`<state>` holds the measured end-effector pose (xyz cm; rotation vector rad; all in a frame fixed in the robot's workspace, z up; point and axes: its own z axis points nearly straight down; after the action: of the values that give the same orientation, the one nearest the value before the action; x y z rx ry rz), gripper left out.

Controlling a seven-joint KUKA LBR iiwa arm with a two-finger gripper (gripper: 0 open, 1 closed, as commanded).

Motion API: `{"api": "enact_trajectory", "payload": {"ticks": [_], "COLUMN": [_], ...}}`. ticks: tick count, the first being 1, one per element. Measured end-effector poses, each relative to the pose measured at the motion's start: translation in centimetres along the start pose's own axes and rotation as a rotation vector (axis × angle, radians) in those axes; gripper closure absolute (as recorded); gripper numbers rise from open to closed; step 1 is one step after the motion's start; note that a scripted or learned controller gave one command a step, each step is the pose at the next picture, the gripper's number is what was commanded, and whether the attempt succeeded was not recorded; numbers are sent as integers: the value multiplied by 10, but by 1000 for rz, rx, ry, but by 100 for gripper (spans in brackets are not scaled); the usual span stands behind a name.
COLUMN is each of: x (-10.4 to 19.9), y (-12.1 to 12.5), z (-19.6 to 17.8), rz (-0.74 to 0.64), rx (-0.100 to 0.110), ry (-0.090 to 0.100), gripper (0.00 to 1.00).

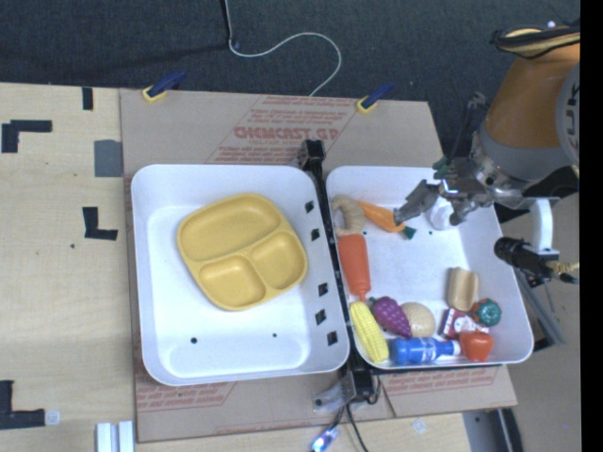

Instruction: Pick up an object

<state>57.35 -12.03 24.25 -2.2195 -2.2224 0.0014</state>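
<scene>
Gripper (435, 205) hangs open, empty, beside the small toy carrot (381, 217): light, stiff, slippery; grasp across its middle.

Two white bins side by side on cardboard over a wooden bench. In the left bin (151, 281), a yellow divided plate (242, 250), lying flat. In the right bin (424, 271), toy foods: a red-orange sausage (355, 263) along the left wall, a pale piece (348, 214) above it, an orange carrot (380, 217) beside that. Along the near wall, a yellow corn cob (368, 330), a purple piece (390, 315), a blue bottle (422, 350), a tan bread piece (461, 288), a red tomato (477, 346). Above the right bin's far right corner, the gripper (426, 205), fingers spread apart, with nothing between them, close to the carrot's tip. A white cable (283, 45) looping across the dark floor beyond.
</scene>
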Motion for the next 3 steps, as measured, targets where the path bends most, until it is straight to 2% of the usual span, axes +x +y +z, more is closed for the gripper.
{"api": "enact_trajectory", "payload": {"ticks": [1,2,3], "x": [1,107,177], "y": [0,-58,-90], "z": [-10,-76,-160], "rz": [-1,-12,-10], "rx": [1,-4,-6], "ry": [0,5,3], "gripper": [100,100,100]}}
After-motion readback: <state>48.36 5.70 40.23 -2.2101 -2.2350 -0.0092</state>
